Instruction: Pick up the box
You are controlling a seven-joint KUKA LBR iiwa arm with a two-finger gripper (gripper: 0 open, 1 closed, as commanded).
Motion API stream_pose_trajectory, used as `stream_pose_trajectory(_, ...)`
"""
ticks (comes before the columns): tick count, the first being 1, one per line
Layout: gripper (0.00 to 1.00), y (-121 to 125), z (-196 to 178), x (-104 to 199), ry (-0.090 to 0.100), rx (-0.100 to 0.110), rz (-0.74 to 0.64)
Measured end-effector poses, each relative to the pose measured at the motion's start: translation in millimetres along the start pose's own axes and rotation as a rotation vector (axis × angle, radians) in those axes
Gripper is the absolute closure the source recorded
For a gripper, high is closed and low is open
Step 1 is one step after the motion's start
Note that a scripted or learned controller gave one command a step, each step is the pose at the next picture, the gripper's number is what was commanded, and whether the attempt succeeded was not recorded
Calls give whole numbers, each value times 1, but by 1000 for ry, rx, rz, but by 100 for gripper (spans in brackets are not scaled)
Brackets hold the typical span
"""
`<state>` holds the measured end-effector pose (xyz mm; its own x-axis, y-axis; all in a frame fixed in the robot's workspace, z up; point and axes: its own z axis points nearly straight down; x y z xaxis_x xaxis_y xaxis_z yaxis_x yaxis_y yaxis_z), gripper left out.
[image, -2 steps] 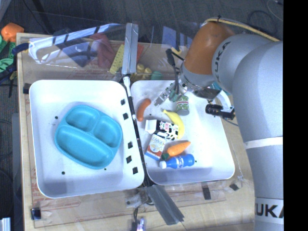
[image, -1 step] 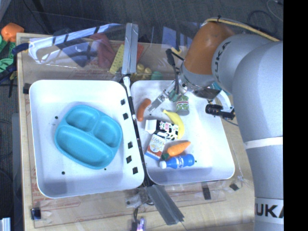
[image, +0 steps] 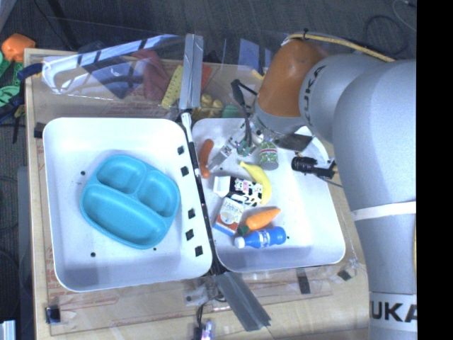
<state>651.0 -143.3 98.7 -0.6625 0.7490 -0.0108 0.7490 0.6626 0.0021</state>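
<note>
Blue tray [image: 131,200], banana [image: 257,177], carrot [image: 258,217], bottle [image: 262,238]

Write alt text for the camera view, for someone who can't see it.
A grey robot arm reaches from the right over the right white bin, its gripper above a jumble: a small box, banana, carrot and blue-capped bottle. The left white bin holds a blue divided tray.

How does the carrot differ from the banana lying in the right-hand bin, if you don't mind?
The carrot is orange, short and tapered; the banana is yellow, longer and curved. The carrot lies nearer the blue bottle, the banana nearer the gripper. Both lie flat in the same bin.
</note>
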Motion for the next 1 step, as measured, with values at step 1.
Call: stream_pose_trajectory(1,100,1,-10,1,1,-1,-5)
